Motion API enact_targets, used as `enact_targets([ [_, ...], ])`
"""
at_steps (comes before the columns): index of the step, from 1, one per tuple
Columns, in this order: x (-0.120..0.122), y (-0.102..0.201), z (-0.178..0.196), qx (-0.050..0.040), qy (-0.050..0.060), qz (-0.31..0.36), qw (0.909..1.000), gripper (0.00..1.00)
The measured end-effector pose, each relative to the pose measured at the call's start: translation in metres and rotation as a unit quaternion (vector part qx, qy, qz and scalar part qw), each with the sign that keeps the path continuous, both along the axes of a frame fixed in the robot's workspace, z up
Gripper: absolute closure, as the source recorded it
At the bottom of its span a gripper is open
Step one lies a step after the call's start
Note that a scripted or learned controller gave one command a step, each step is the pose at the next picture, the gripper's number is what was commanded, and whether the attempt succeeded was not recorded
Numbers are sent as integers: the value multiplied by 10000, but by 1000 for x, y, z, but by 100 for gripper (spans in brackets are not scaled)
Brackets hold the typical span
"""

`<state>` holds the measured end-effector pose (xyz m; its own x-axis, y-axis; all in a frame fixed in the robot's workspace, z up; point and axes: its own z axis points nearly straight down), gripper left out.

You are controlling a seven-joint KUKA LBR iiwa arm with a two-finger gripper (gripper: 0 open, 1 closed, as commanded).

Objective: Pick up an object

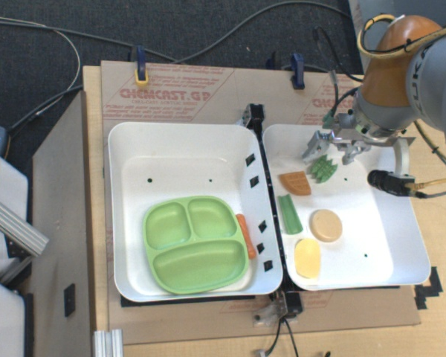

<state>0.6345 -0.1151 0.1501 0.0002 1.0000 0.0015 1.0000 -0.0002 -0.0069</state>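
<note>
My gripper hangs over the back of the right bin, and its two metal fingers are spread open. Just in front of the fingertips, on the bin floor, lies a small leafy green piece; nothing sits between the fingers. Nearby in the same bin are an orange-brown wedge, a green stick, a tan round disc and a pale yellow piece.
The left bin holds a green divided plate with an orange carrot-like stick along its right side. A black divider separates the bins. Blue clamps hold the cardboard at the back.
</note>
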Motion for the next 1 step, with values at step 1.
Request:
enact_targets([
  [1,6,4,-46,0,-3,8,10000,0],
])
